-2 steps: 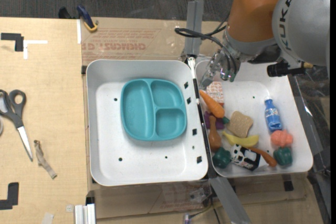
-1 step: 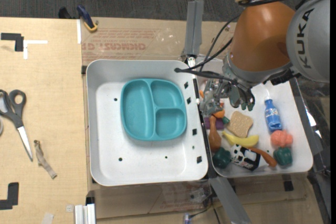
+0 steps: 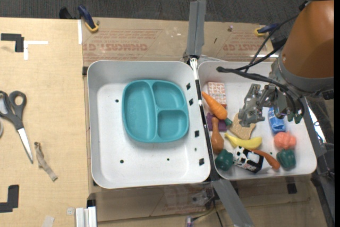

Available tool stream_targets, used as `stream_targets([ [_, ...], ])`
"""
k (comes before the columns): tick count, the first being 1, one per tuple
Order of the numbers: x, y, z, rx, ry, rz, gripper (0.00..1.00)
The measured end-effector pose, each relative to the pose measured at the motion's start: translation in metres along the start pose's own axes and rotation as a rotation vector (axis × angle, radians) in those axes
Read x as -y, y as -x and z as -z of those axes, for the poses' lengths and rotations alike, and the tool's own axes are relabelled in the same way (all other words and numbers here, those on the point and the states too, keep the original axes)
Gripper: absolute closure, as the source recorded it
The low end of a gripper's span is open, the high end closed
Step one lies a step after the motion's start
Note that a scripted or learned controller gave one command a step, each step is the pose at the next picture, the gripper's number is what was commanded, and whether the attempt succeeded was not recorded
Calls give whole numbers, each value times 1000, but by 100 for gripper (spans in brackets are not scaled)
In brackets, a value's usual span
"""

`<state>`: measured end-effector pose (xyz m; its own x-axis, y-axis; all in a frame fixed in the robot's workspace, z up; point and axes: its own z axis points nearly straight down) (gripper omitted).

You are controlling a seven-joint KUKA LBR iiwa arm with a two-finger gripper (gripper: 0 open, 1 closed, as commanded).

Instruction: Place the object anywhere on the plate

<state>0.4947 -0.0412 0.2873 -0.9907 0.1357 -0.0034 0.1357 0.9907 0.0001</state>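
The teal plate (image 3: 155, 110) is seen lying in the left bin (image 3: 101, 130). Right of the plate, in the right bin (image 3: 308, 165), the hand (image 3: 249, 114) is lowered over a tan piece (image 3: 241, 131) beside a banana (image 3: 244, 141); whether it is spread or closed cannot be told.

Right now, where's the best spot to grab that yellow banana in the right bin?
Grip the banana across its thick middle, coming straight down from above. It lies flat and curved, with the tan slice and the black-and-white toy crowding its long sides, so close along the gap carefully.
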Motion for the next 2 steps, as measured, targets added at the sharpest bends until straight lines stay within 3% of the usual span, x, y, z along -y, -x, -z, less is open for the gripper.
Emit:
stream_targets([
  [1, 71, 18, 2, 0, -1, -152, 100],
  [2, 20, 83, -96, -2, 0, -41, 100],
])
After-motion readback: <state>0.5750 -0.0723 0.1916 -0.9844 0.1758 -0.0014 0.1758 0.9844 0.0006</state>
